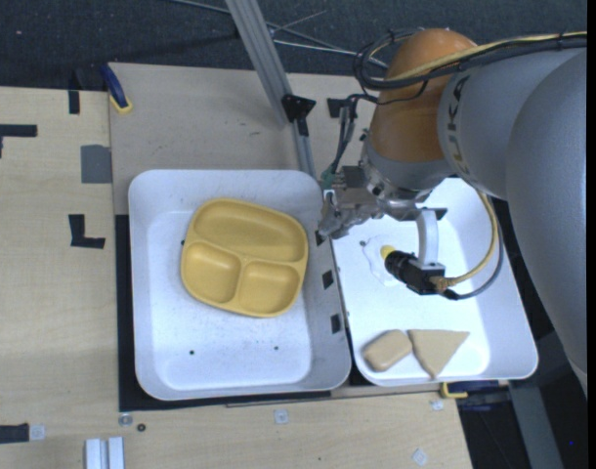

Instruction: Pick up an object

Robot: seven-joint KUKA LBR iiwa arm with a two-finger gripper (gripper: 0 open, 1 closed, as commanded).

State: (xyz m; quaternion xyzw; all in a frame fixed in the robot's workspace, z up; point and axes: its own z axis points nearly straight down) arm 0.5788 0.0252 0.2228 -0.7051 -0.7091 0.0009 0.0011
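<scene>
The big grey arm (532, 164) is hanging over the right bin (513, 360). The yellow plate (244, 257) looks light and stiff; grab its rim.

Two white bins (151, 291) sit on the surface, with one yellow divided plate (244, 257) in one and two tan pieces (415, 348) in the other.

A light wooden bench (44, 291) carries two shallow white bins side by side: the left bin (161, 360) lies left of the gripper (335, 225), the right bin (508, 355) beneath and right of it.
</scene>
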